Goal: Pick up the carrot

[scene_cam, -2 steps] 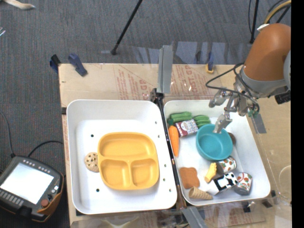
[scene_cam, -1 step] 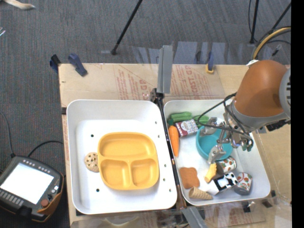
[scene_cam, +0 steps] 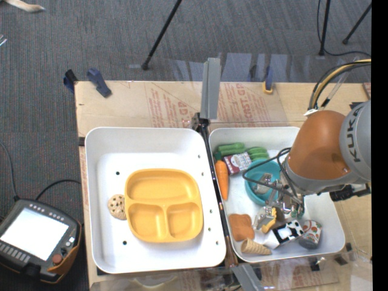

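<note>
Cone (scene_cam: 255, 247) and clutter crowd the gripper (scene_cam: 280, 213), whose jaw state I cannot tell; carrot (scene_cam: 222, 179) lies well apart leftward, so a wrong grab looks likely.

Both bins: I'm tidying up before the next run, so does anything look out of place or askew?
Little stands out. A cookie lies in the left bin beside the yellow tray, not in one of its compartments. The carrot lies along the right bin's left wall, intact, apart from the gripper.
</note>
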